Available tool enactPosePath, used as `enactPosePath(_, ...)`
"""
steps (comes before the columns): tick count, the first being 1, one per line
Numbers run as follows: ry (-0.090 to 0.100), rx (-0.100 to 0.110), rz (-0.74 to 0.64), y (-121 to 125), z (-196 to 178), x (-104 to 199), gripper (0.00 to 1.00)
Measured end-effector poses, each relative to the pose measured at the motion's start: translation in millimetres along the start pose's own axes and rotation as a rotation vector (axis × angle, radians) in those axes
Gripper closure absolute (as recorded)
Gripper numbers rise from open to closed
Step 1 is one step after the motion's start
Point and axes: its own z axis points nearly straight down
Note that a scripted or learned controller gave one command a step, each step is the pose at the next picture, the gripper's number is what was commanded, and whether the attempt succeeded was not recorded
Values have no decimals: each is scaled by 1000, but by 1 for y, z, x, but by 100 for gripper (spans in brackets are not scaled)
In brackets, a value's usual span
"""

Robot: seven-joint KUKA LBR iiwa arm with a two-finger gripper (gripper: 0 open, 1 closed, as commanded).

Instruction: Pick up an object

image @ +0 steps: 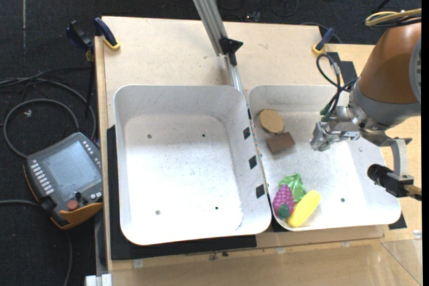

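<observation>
The right bin (348, 207) holds a tan round disc (271, 120) with a brown block (280, 143) just below it near the bin's left wall. At the front left corner lie a purple grape bunch (283, 198) with a green leaf (293, 183) and a yellow banana-like piece (303, 208). My gripper (322, 140) hangs over the middle of the right bin, to the right of the brown block and apart from it. Nothing shows between its fingers.
The left bin (177, 161) stands beside the right one, sharing a divider with black clips (253, 161). A slanted metal pole (204, 0) crosses the bench's back. A teach pendant (64, 177) lies on the floor at left. Clamps sit at the bench's far corners.
</observation>
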Motion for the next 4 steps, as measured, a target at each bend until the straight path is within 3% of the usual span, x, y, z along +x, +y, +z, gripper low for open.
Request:
enactPosePath(2, 4, 6, -6, 10, -8, 111, 100)
enactPosePath(4, 3, 6, -5, 39, -5, 210, 100)
